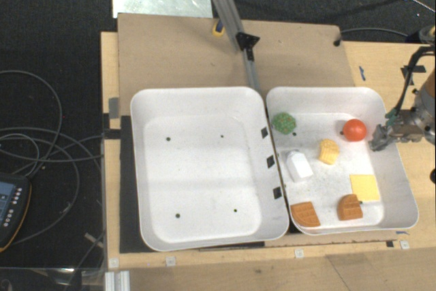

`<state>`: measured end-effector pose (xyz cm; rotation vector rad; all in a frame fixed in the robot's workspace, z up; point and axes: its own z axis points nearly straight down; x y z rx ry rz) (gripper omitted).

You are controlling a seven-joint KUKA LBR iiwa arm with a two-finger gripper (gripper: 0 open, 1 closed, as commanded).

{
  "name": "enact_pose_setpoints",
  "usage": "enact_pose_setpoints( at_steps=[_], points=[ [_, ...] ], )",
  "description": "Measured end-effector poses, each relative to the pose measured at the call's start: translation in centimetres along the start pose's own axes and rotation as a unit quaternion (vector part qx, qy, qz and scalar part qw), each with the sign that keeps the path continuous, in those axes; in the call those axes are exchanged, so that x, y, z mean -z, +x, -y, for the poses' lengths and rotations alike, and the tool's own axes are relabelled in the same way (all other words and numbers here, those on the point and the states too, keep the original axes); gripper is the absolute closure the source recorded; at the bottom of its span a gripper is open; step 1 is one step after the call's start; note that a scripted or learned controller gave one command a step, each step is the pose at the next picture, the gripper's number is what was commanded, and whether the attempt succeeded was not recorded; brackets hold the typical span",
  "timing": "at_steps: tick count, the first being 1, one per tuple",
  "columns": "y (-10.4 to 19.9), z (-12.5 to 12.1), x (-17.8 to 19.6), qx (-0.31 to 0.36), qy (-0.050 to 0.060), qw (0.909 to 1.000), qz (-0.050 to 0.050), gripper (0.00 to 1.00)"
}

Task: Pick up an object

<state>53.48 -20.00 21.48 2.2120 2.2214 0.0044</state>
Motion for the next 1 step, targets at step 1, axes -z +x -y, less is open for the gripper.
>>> enact_pose_setpoints(
  at_steps=[1],
  points=[
    [-0.03, -0.11, 1.21, 0.000, 0.002, 1.0000, -0.001, 1.00]
  ],
)
